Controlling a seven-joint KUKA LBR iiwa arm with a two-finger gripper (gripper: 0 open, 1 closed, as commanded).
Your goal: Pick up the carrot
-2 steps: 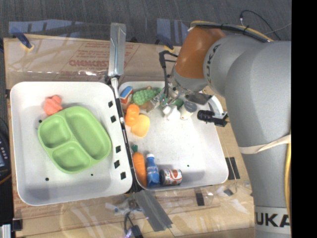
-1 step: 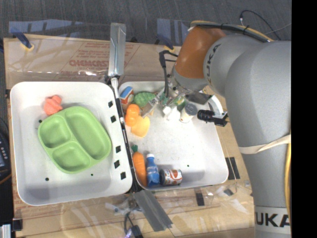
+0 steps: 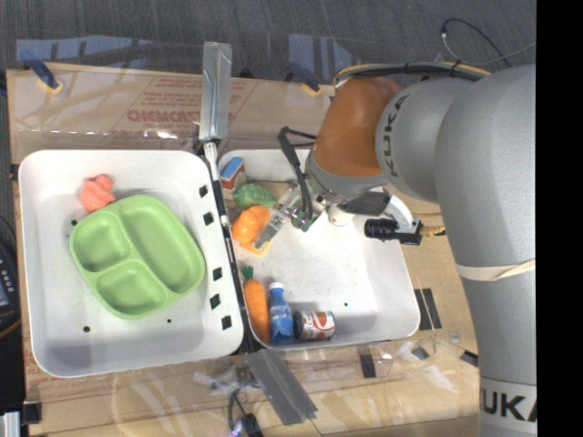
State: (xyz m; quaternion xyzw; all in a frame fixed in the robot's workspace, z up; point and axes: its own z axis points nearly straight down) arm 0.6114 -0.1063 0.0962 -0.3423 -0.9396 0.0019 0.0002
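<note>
Bright, even light; slight softness

- A green leafy item (image 3: 256,194) lay just left of the jaws.
- A small blue-and-red carton (image 3: 232,169) stood beyond it, farther left.
- A blue bottle (image 3: 280,313) and a tipped can (image 3: 315,325) rested well below.
- A green divided plate (image 3: 137,255) and a pink toy (image 3: 97,192) sat far left.

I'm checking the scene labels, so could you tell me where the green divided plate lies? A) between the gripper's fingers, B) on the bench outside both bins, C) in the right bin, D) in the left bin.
D: the green divided plate rests in the left bin, beside a pink toy.
</note>
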